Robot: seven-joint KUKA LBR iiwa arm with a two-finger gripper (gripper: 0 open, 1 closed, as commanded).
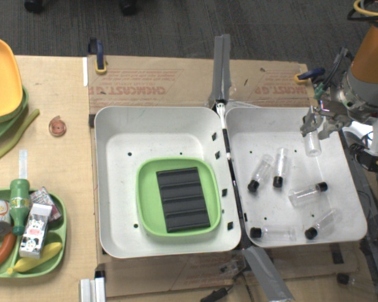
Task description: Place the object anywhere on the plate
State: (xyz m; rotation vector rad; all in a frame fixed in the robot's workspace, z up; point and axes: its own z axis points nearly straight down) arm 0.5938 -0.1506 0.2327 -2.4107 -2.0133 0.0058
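Vials, clear plastic with black caps, lie scattered in my right bin (340, 131); one vial (312, 145) hangs upright between the fingers of my pincer (313, 128), near the bin's upper right corner, its cap hidden. The pincer is closed on it. Another capped vial (259, 172) lies tilted just beside a third (279, 167). My green plate (147, 187) sits in the left bin (113, 168), carrying a dark ribbed block (183, 199).
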